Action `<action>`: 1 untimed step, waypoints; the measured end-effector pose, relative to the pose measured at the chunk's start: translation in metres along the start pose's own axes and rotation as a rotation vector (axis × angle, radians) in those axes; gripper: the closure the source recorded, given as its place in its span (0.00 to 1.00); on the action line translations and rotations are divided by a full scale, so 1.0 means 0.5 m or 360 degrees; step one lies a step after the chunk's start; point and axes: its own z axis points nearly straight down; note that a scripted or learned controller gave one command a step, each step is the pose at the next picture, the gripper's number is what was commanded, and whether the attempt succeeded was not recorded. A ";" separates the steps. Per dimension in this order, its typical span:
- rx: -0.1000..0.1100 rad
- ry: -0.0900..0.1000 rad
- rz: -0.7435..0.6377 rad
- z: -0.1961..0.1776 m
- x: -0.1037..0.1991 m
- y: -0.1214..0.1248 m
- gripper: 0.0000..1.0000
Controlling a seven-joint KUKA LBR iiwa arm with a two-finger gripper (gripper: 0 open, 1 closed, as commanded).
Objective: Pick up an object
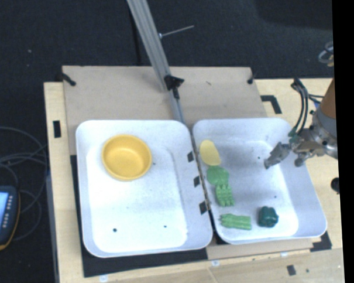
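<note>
The end effector (277,157) hovers over the right bin (306,214), its opening indiscernible, nothing visibly held. Nearest object: dark green piece (267,216), below and slightly left of it.

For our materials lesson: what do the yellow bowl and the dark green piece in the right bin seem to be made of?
Yellow bowl: probably moulded plastic, going by its even colour and smooth, slightly glossy surface. Dark green piece: likely plastic or rubber, lumpy with a faint sheen; too small to tell for sure.

Claw (278,155) over right bin (306,205); yellow bowl (127,157) in left bin (140,233).
</note>
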 end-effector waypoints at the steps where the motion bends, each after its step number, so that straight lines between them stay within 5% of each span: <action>1: 0.0006 0.0000 0.0000 0.091 0.005 -0.016 0.00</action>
